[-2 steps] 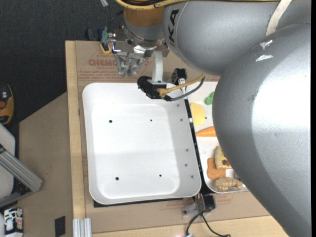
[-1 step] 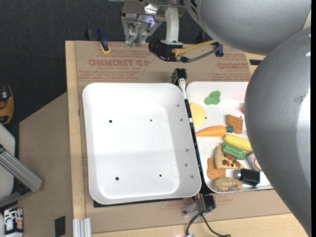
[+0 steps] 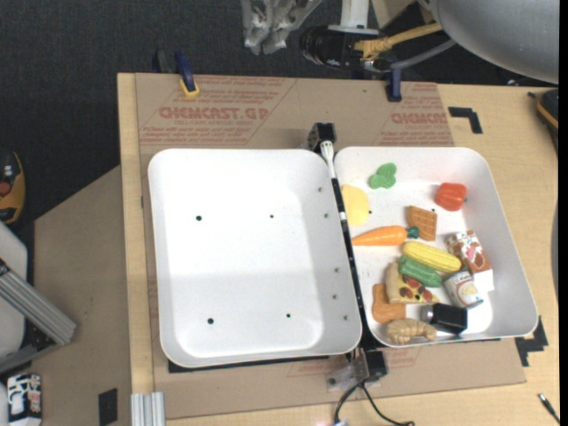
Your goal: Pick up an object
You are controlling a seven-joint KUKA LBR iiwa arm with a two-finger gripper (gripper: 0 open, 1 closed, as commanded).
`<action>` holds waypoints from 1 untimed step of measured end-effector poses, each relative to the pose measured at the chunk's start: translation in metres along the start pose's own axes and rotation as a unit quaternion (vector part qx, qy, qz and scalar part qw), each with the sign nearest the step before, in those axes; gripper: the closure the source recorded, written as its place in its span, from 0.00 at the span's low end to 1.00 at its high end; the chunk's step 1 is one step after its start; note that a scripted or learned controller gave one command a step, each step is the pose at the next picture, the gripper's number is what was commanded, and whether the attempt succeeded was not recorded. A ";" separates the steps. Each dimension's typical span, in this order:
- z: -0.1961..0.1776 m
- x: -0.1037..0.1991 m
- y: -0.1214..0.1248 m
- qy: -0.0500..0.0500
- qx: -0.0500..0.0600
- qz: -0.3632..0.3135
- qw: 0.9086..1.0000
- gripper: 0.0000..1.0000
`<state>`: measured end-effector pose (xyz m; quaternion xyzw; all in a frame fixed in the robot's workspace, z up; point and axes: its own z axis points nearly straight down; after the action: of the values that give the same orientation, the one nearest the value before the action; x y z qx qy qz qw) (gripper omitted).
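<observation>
From the overhead camera I see the worktop (image 3: 266, 105) covered with brown board, carrying two shallow white bins side by side. The left bin (image 3: 248, 256) shows just its white floor with four small dark dots. The right bin (image 3: 506, 264) holds all the toy food.

Near the right bin's far edge lies a small green leafy piece (image 3: 383, 177), with a red pepper (image 3: 451, 195) to its right. Along the divider rests a pale yellow piece (image 3: 356, 205), and just below it an orange carrot (image 3: 380, 235) lies crosswise. A waffle-like brown square (image 3: 422, 222) sits beside the carrot's green end. Further toward me, a yellow corn cob (image 3: 431, 256) lies on a green vegetable (image 3: 424, 272), with a pizza slice (image 3: 407, 289) touching them. A small carton (image 3: 469, 250) and a white can (image 3: 462, 288) stand at the right side. A black block (image 3: 448, 317) and a tan peanut-shaped piece (image 3: 410, 330) lie at the near edge.

My claw (image 3: 271, 20) hangs at the top of the frame, beyond the worktop and well apart from both bins, over the dark floor. It appears as a blurred grey shape, so I cannot tell how it is set, and I see nothing in it. Blue clamps (image 3: 187, 74) grip the board's far edge.
</observation>
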<state>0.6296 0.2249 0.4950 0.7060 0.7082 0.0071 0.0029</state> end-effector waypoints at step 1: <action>0.009 0.000 0.001 -0.003 0.007 0.001 1.000 0.00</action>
<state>0.6306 0.2247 0.4856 0.7066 0.7077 0.0000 0.0003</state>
